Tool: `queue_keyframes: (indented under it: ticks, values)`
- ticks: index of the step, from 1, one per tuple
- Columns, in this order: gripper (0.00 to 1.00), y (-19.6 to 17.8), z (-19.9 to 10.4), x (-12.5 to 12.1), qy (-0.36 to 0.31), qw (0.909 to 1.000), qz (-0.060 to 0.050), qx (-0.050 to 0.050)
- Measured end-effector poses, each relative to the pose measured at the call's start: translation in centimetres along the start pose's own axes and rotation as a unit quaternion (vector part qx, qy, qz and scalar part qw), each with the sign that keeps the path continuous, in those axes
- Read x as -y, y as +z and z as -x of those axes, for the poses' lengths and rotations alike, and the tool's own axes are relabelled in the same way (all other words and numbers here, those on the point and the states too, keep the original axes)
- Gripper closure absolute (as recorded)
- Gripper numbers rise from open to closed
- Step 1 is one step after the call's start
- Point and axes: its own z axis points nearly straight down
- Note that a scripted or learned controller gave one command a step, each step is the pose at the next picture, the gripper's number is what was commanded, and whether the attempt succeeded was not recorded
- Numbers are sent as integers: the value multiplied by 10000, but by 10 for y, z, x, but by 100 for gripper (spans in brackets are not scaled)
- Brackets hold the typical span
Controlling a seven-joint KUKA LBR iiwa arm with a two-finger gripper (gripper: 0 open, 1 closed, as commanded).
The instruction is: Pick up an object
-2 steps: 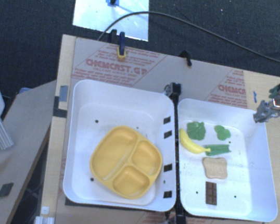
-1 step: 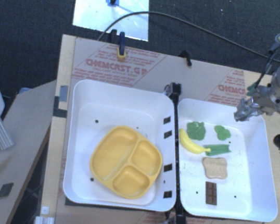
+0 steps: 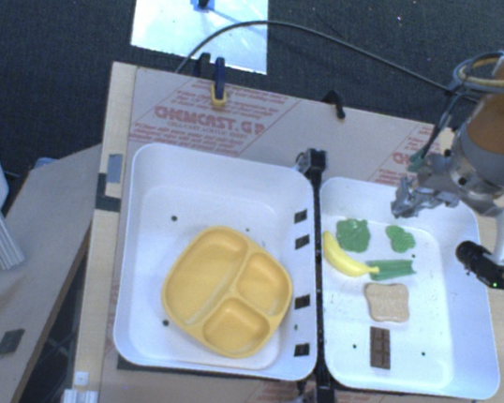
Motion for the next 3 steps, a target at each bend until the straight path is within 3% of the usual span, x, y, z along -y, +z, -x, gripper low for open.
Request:
queue_keyframes:
  ticks: [3]
  values:
    - [100,13,-156,13,-3,10000,-5,-4]
